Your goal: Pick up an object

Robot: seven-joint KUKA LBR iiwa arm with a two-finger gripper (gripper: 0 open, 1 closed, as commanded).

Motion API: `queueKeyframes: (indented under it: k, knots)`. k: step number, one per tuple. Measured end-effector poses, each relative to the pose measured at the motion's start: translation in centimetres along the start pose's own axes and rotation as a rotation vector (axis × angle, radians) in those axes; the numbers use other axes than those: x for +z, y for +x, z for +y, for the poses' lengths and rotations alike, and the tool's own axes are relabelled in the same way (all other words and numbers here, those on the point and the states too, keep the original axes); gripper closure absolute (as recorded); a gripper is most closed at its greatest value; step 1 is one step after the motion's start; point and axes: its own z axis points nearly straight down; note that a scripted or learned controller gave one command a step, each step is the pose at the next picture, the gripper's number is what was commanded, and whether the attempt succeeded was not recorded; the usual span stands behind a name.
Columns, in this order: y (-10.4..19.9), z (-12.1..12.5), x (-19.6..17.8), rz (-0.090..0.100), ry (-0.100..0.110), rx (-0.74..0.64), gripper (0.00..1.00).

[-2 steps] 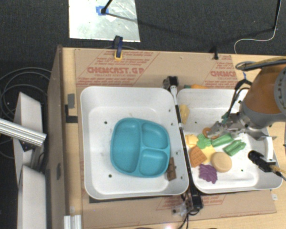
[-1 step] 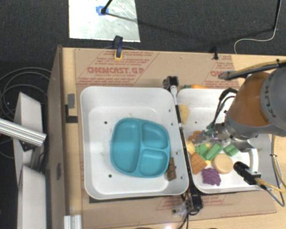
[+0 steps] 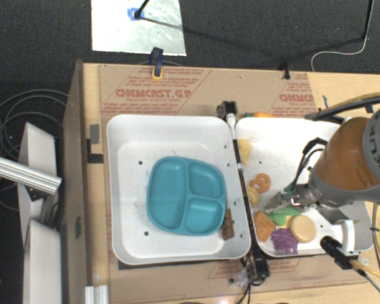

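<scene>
Green toy piece [image 3: 284,216] lies just right of the orange cracker [image 3: 263,224], gripper [image 3: 285,200] above it, fingers' state we cannot tell; we judge crowding by the purple piece [image 3: 283,240] and cream disc [image 3: 303,228] risks a mis-grasp.

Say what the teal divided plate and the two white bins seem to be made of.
Teal divided plate: likely moulded plastic, smooth, uniform colour, rounded compartments. Left bin and right bin: probably thin formed plastic, matte white with rounded corners; not certain.
</scene>
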Motion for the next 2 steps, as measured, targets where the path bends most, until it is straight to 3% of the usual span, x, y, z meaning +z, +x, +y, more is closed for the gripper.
queueKeyframes:
  k: [1, 2]
  knots:
    - [0.7, 11.9, 0.2, -0.002, -0.004, -0.011, 0.0]
    - [-3.0, 15.3, -1.4, -0.002, 0.003, -0.005, 0.0]
